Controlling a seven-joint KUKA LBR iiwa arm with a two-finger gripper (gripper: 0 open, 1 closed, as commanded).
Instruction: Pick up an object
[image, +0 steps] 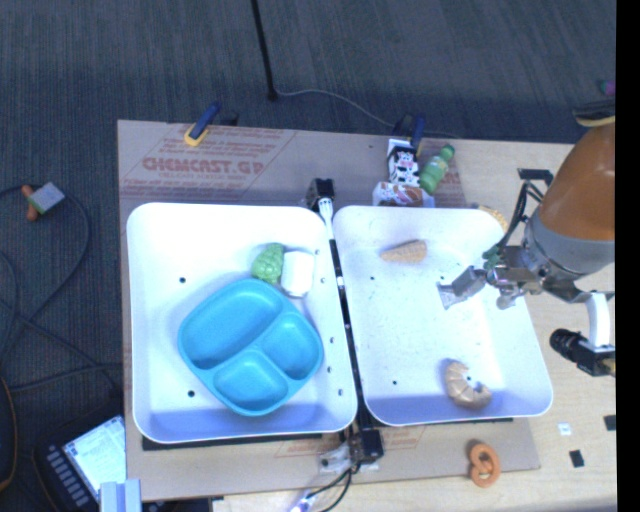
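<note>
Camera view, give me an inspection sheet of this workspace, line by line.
Surface: bench bearing left bin and right bin.
Job's things: croissant and pastry in right bin; blue divided plate, green item, white item in left bin.
Clutter: pretzel and bottle on bench.
Grippers: gripper over right bin, nothing seen between fingers.
Cables: black cable on floor.
Surroundings: dark carpet.

— What do I have outside the bins?
— A pretzel (484, 463) on the bench's (200, 165) near edge, a blue-and-yellow clamp (203, 122) at the far left corner, a green bottle (434, 168) behind the right bin.
</note>
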